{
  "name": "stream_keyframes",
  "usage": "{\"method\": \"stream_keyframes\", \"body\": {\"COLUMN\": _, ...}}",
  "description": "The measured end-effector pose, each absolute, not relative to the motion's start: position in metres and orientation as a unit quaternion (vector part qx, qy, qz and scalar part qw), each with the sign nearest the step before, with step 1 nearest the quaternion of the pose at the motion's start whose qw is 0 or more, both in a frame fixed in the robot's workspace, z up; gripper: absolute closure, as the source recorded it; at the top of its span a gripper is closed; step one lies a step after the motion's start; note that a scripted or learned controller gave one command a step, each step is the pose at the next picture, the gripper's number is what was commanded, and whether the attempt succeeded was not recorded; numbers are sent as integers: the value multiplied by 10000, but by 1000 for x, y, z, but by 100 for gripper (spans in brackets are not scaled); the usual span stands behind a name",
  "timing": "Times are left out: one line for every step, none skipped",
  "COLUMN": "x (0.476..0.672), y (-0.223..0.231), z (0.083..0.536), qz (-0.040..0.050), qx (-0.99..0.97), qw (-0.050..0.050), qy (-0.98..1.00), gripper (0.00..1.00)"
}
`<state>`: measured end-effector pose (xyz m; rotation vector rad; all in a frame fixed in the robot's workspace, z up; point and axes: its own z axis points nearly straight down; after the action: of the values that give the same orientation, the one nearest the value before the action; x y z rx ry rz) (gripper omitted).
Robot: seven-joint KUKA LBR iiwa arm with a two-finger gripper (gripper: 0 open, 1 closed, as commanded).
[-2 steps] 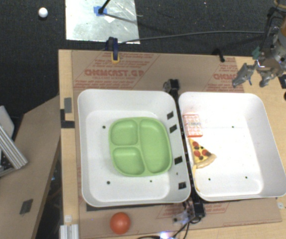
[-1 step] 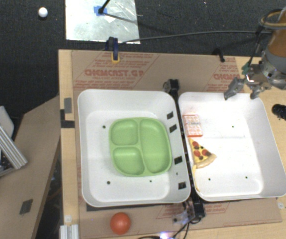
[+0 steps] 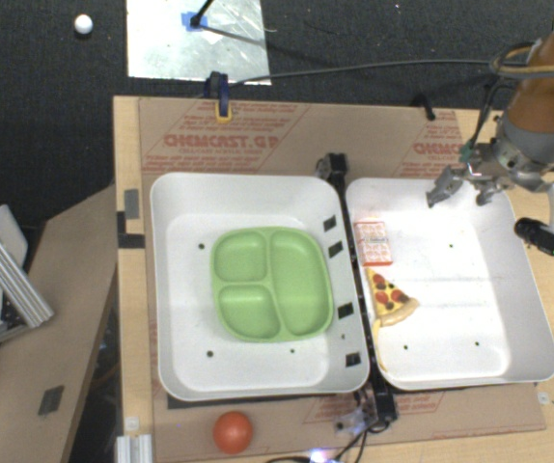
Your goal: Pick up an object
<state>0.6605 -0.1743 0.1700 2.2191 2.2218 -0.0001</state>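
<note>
A pizza slice (image 3: 390, 302) lies in the right bin (image 3: 489, 307) near its left wall. Just above it rests a small red and white packet (image 3: 373, 242). My gripper (image 3: 462, 190) hovers over the right bin's far right corner, well apart from both objects, its two fingers spread open with nothing between them. A green divided plate (image 3: 271, 283) sits in the middle of the left bin (image 3: 185, 249).
An orange ball (image 3: 233, 431) rests on the bench in front of the left bin. Black clips run along the divider between the bins. A cable crosses behind the bins toward a foil sheet (image 3: 196, 27). A metal frame (image 3: 2, 273) stands at the far left.
</note>
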Motion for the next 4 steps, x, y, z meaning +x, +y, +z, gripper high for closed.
{"method": "stream_keyframes", "body": {"x": 653, "y": -174, "z": 111, "qz": -4, "qx": 7065, "qw": -3, "qy": 7077, "gripper": 0}}
{"method": "stream_keyframes", "body": {"x": 655, "y": -174, "z": 126, "qz": 18, "qx": 7062, "qw": 27, "qy": 7080, "gripper": 100}}
{"method": "stream_keyframes", "body": {"x": 665, "y": -175, "z": 174, "qz": 20, "qx": 7057, "qw": 32, "qy": 7085, "gripper": 100}}
{"method": "stream_keyframes", "body": {"x": 666, "y": -175, "z": 218, "qz": 18, "qx": 7054, "qw": 31, "qy": 7088, "gripper": 100}}
